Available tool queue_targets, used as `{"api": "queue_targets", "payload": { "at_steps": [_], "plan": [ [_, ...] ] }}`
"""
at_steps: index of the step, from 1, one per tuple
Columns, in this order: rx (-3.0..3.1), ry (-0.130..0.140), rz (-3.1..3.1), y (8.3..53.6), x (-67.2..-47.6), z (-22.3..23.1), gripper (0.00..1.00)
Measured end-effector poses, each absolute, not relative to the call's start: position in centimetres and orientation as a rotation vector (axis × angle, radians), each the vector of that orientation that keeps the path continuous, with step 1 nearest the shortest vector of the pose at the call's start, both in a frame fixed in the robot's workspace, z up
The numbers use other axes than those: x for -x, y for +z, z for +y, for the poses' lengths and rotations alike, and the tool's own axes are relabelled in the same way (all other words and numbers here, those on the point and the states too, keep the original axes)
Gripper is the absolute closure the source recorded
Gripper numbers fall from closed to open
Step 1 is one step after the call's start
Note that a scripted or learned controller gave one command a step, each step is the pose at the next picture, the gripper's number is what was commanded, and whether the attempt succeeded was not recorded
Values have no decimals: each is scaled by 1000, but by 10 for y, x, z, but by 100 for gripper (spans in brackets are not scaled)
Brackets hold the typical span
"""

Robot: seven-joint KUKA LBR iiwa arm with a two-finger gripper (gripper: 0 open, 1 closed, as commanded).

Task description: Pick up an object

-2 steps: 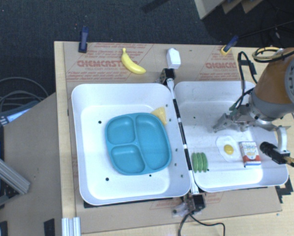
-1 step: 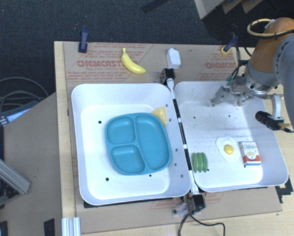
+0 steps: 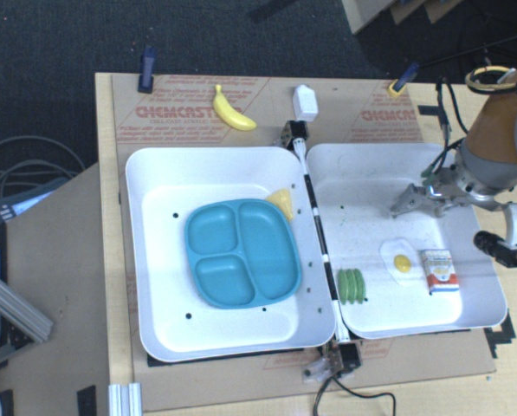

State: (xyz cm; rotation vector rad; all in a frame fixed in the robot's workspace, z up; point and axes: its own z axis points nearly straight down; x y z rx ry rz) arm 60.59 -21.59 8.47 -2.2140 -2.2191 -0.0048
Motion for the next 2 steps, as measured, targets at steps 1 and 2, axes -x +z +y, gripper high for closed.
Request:
{"api": "queue_targets", "payload": {
  "at_steps": [1, 2],
  "plan": [
    [2222, 0, -2220, 84, -479, -168, 0],
    [2229, -7, -2223, 97, -481, -169, 100]
  ]
}}
